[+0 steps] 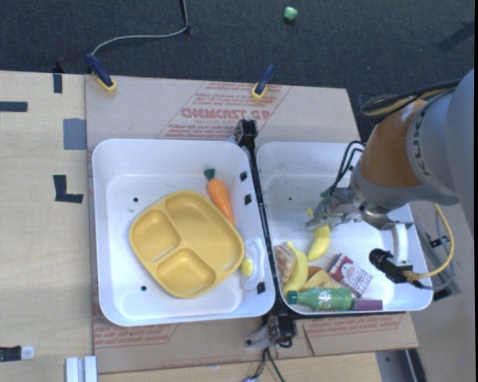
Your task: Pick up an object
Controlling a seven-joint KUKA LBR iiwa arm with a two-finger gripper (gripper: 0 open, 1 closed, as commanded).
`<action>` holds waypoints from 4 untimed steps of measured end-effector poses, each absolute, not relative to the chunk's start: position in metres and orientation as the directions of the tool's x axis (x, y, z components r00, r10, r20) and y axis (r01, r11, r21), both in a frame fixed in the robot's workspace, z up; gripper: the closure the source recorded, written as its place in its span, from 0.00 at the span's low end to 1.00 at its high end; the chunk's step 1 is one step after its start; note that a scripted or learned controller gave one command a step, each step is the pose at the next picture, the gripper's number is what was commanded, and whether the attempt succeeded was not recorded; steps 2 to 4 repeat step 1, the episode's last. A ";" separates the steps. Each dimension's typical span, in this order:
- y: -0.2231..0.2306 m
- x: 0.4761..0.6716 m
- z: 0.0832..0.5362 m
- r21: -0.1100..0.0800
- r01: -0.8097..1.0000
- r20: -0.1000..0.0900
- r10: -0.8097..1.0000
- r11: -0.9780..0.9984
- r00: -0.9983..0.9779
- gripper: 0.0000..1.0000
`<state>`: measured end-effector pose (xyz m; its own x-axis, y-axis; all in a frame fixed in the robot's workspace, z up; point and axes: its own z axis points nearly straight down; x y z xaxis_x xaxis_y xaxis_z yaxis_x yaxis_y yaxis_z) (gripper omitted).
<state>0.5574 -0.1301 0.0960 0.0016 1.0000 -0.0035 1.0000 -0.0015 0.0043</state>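
Where the arm [430,150] reaches in from the right, gripper [328,216] found low over the right bin [303,153], near the middle of the bin floor. Cannot tell from this angle whether the gripper is spread or pressed together. Nothing seen held in it.

Just beside the gripper tip, on the near side: small banana piece [320,242], lying on the bin floor. Contact between the two cannot be confirmed.

Further contents of the right bin, crowded toward the near wall:
- larger banana [297,267], curved, beside a pale crumpled item too blurred to identify;
- green bottle [323,298], lying on its side along the near wall;
- red and white packet [351,275], just beyond the bottle's right end.

Left bin [103,161], touching the right bin along the shared middle edge:
- yellow divided tray [187,245], three compartments, lying flat and turned at an angle;
- carrot [220,200], orange with a green top, lying at the tray's far right edge;
- small yellow piece [247,267] at the tray's right corner, against the bin wall.

Both bins seated on a printed cardboard sheet [167,106] on the worktop [24,237], sheet held at its far edge by two clamps [102,73]. Small green ball [290,12] on the dark floor beyond the worktop, well apart from the bins.
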 end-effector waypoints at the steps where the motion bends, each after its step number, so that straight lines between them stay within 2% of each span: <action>1: -0.068 0.546 0.184 -0.001 1.000 0.001 1.000 0.002 -0.002 1.00; 4: -0.068 0.546 0.184 -0.001 1.000 0.001 1.000 0.002 -0.002 1.00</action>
